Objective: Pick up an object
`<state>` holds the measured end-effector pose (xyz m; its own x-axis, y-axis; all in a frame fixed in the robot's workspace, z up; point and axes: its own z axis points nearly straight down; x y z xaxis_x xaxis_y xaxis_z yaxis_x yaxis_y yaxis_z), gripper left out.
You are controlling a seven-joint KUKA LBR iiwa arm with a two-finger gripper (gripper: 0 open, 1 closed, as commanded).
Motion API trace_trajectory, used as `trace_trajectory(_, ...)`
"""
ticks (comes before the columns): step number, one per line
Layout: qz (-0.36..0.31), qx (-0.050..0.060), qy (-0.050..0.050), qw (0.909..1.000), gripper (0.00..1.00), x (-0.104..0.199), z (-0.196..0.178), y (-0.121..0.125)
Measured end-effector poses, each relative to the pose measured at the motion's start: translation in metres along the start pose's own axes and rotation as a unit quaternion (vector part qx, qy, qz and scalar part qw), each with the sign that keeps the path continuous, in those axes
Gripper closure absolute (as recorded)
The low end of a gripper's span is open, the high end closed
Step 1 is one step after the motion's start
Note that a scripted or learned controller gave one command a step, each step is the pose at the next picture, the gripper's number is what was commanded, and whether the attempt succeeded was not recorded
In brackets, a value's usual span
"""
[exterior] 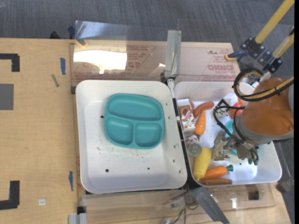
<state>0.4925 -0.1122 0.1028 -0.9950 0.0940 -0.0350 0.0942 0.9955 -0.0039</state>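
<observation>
Gripper [225, 149] hung low in right bin [268, 171], jaw state impossible to tell. Yellow bottle [202, 162] lay just left of it, long axis running near-to-far; carrot [216, 172] lay just below, crosswise.

You are looking down on a table [37, 139] of pale plywood that fills the left and near parts of the scene. Beyond its far edge lies a dark grey carpeted floor [140, 6]. Black tape marks [10, 62] sit on the wood at the left edge, far and near, with a grey square patch [5, 97] between them. Short strips of blue tape [62, 65] stick to the wood further right. A clear plastic sheet [105, 50] lies on the far side, catching a bright glare from overhead light. A grey metal post [173, 52] stands just right of it.
</observation>
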Motion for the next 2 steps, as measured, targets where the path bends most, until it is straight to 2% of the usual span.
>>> trace_trajectory(1,0.0,0.0,-0.003,1.0,0.0,-0.002,-0.001,0.001)
trace_trajectory(2,-0.082,-0.003,0.014,0.9965,0.0,-0.027,0.004,0.014)
